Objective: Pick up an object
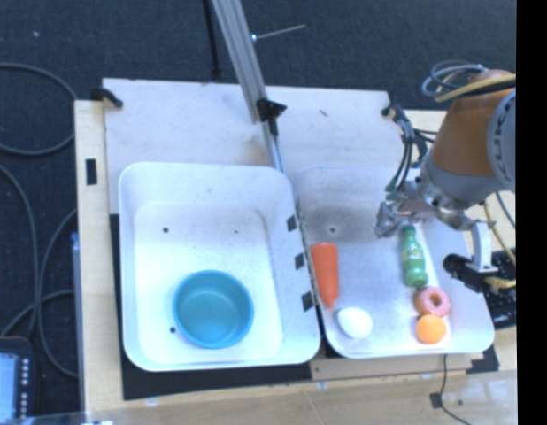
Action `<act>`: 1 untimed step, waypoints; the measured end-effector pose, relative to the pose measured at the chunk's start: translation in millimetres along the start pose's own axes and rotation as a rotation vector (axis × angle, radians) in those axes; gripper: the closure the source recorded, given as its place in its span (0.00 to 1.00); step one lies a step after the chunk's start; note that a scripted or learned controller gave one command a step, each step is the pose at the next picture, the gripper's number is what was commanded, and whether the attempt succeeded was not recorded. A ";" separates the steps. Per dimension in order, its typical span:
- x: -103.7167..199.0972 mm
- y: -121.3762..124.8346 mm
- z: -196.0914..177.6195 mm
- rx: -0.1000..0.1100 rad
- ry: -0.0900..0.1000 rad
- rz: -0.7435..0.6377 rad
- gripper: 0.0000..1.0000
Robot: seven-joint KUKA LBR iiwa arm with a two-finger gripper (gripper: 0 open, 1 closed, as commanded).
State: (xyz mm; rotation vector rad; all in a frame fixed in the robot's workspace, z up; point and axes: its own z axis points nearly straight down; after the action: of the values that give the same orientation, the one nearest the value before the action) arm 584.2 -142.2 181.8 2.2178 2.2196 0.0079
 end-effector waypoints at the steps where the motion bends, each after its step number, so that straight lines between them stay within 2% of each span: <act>1: -4.2 1.7 -46.7 -0.002 -0.001 -0.005 1.00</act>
State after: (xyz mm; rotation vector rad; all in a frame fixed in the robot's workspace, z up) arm 585.6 -146.4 228.5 2.2114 2.2237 0.0092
